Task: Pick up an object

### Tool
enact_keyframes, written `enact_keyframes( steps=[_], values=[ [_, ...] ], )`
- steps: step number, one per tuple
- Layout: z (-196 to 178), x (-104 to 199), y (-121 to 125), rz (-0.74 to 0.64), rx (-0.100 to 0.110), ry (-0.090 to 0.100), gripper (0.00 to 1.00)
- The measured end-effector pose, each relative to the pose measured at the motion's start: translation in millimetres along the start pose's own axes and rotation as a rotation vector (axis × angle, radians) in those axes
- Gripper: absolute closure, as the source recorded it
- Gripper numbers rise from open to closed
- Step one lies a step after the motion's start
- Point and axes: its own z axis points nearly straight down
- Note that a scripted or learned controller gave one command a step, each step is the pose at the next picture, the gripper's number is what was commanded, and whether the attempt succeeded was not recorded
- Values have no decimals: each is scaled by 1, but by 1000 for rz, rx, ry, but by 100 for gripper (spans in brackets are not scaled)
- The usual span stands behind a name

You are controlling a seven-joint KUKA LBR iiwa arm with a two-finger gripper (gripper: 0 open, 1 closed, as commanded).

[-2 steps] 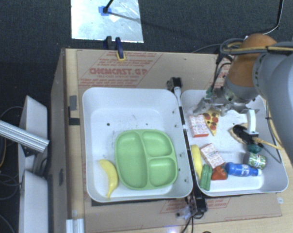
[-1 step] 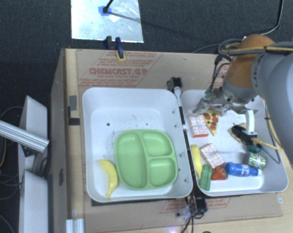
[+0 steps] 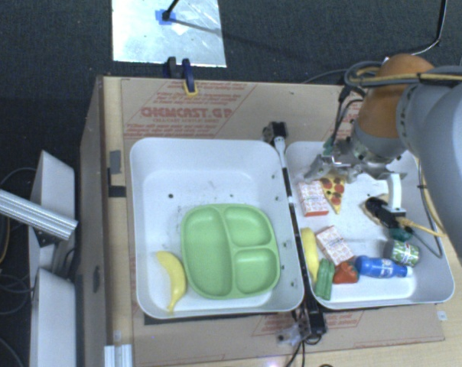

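Observation:
My gripper [image 3: 330,171] hangs over the back left part of the right bin [image 3: 437,281], reaching in from the right. Just below it lies a toy pizza slice [image 3: 335,190], and a red-and-white carton [image 3: 313,198] lies to that slice's left. I see nothing held. Toward the bin's front are a second red-and-white carton [image 3: 334,245], a yellow banana [image 3: 310,252], a green piece [image 3: 324,279], a red piece [image 3: 345,273], a blue bottle [image 3: 381,267] and a green can [image 3: 405,252].
The left bin [image 3: 147,167] holds a green divided plate [image 3: 229,251] and a second banana [image 3: 173,278] at its front left. A narrow rim between the bins runs just left of the gripper. The grey arm [image 3: 437,121] covers the right bin's back right corner.

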Motion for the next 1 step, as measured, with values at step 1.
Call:
enact_keyframes(
  steps=[1],
  values=[
    [0,-6,1,-1,2,5,0]
  ],
)
